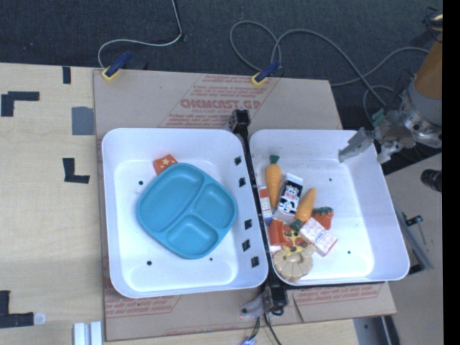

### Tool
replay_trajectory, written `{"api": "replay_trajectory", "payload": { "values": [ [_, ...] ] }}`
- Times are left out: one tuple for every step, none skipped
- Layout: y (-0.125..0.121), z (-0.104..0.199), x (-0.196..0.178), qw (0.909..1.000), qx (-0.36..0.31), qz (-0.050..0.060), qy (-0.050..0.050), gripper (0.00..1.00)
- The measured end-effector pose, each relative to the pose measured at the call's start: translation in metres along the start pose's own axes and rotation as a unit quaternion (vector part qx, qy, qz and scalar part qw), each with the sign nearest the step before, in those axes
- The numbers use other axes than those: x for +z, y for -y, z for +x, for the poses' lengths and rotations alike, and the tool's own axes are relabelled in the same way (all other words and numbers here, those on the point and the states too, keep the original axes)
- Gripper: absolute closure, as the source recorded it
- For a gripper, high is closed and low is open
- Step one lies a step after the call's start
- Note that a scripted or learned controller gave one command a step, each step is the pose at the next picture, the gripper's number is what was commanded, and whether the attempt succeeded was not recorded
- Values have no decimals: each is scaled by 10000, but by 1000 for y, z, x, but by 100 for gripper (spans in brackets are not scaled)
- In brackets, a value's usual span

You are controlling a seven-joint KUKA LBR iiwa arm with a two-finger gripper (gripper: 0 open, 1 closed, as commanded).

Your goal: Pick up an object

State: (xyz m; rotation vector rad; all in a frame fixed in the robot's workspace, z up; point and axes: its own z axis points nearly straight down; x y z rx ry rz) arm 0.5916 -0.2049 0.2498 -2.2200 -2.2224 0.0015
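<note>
Brown board [215, 106] over dark carpet [215, 13] bears both white bins [118, 192], the gripper [359, 146] hanging open, holding nothing.

The objects lay clustered in the left half of the right bin [359, 192], against its left wall. A carrot [273, 175] lay nearest the bin's far edge. A black-and-white carton [290, 196] lay beside it, with a second carrot [306, 204] tilted to the right. A pink-and-white box [318, 236] and a round pizza piece [292, 263] lay toward the bin's near edge.
</note>
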Motion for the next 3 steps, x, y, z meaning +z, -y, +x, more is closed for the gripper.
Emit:
{"api": "replay_trajectory", "payload": {
  "values": [
    [-28, 63, 91, 10000, -5, 17, -11, 0],
    [-62, 99, 164, 10000, -7, -21, 1, 0],
    [-62, 99, 154, 10000, -10, -18, 11, 100]
  ]
}}
